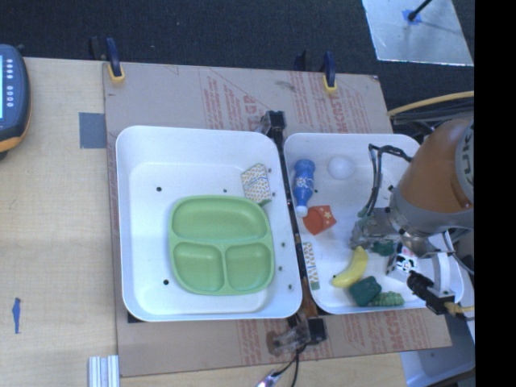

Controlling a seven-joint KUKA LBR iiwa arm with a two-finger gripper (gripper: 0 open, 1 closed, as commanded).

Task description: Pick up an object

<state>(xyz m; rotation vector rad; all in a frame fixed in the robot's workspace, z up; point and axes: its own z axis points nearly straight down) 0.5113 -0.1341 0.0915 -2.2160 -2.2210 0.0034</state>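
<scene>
The two-finger gripper (369, 236), its opening impossible to tell, hangs at right of frame just above a curved yellow plastic banana (351, 268) in the right white bin (322, 147).

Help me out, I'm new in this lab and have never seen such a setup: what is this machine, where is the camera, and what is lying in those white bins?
The picture comes from one fixed camera above the bench, looking down at a slant. The grey and orange shape at the right is a robot arm; its gripper hangs low over the right bin, just above a yellow banana. I cannot tell whether it holds anything. That bin also holds a blue bottle, a red block, a white ball and a dark green toy. The left bin holds a green divided plate, with a small patterned box beside the plate's far corner. The arm's job is simply to pick up one object.
</scene>
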